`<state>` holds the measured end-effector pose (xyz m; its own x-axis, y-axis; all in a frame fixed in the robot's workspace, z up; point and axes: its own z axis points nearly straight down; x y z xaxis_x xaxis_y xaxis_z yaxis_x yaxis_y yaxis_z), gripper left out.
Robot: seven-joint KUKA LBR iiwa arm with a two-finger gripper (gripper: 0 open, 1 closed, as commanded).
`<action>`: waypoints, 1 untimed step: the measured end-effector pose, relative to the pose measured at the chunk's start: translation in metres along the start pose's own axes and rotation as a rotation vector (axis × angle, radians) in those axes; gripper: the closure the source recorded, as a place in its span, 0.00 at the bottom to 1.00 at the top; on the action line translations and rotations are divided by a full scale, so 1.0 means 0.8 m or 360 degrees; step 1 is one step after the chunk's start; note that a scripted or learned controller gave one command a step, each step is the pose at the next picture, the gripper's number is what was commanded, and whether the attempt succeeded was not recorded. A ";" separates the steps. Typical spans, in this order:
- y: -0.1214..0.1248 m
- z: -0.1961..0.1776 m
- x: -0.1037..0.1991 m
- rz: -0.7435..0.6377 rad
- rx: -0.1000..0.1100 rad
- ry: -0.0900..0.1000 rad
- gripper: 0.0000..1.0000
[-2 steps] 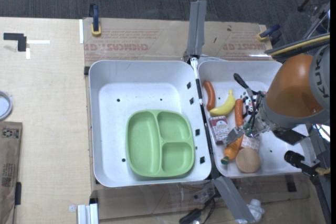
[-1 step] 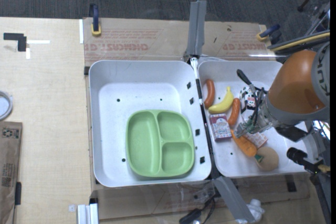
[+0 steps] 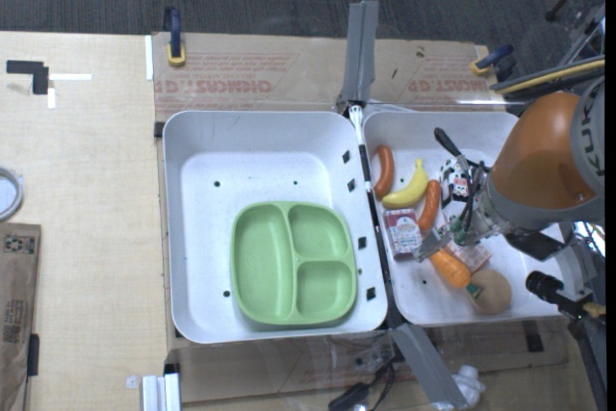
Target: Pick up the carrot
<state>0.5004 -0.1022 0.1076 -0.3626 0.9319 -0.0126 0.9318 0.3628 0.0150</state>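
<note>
The carrot (image 3: 449, 267) lies in the right bin (image 3: 414, 308), near its front edge, slanted with its thick end toward the potato (image 3: 489, 292), which it seems to touch. It sits in a crowded cluster: a red packet (image 3: 402, 232) is just beside its thin end, a small red sausage (image 3: 429, 204) stands just behind it, and a banana (image 3: 408, 188) and a longer sausage (image 3: 384, 169) are farther back, toward the wall shared with the left bin.

The arm comes in from the right, and its gripper (image 3: 464, 218) hangs low just behind the carrot, among wires and a clear wrapper. I cannot tell how far open it is; clutter and the arm's orange band hide it, and nothing is plainly in its grasp. The carrot looks to be resting on the bin floor, so I judge the pick not yet made.

The gripper's place so close behind the carrot suggests it is lining up over it. The tight neighbours are the risk: closing there could catch the packet or nudge the potato.

The left bin (image 3: 192, 207) holds a green tray (image 3: 294, 262), well apart from the carrot and likely no part of this task.
</note>
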 end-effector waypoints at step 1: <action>0.000 -0.011 -0.001 0.0004 0.0000 0.0000 1.00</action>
<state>0.5007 -0.1029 0.1163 -0.3601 0.9328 -0.0125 0.9327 0.3603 0.0149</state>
